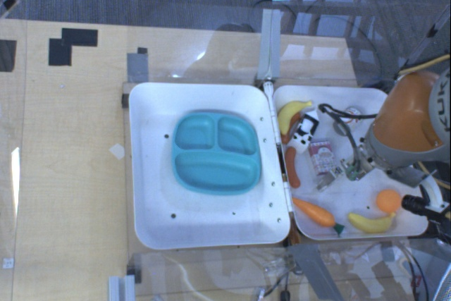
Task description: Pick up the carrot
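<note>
The carrot (pixel 314 212) is orange with a small green stub at its right end. It lies near the front left corner of the right bin (pixel 366 94). My gripper (pixel 332 177) hangs over the middle of that bin, beside a pink packet (pixel 321 154). It is a short way behind and to the right of the carrot and apart from it. The arm's orange band (pixel 409 116) rises to the gripper's right.
The right bin also holds a yellow banana (pixel 292 113) at the back left, a black-and-white toy (pixel 304 132), a reddish sausage (pixel 291 166), an orange (pixel 387 201) and a second banana (pixel 371 223) at the front. A blue divided plate (pixel 215 152) sits in the left bin (pixel 151 173).
</note>
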Motion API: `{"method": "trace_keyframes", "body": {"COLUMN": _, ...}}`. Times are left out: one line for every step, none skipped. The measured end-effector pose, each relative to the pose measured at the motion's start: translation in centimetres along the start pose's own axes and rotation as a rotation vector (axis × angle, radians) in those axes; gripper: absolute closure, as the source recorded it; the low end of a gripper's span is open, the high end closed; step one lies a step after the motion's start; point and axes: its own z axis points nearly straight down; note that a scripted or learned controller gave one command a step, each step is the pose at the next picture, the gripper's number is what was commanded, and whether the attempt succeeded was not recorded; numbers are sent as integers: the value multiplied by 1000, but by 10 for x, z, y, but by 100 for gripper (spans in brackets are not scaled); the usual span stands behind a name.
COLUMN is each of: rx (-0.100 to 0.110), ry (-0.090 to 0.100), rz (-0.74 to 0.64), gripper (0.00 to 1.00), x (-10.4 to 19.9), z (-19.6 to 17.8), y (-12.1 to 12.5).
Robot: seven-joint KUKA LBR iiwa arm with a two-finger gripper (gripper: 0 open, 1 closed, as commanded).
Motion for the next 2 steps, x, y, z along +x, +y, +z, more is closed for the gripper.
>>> {"method": "trace_keyframes", "body": {"rx": 7, "ry": 6, "rz": -56, "gripper": 0, "x": -24, "z": -26, "y": -29}}
{"method": "trace_keyframes", "body": {"rx": 8, "ry": 7, "rz": 18, "gripper": 0, "x": -42, "z": -10, "y": -66}}
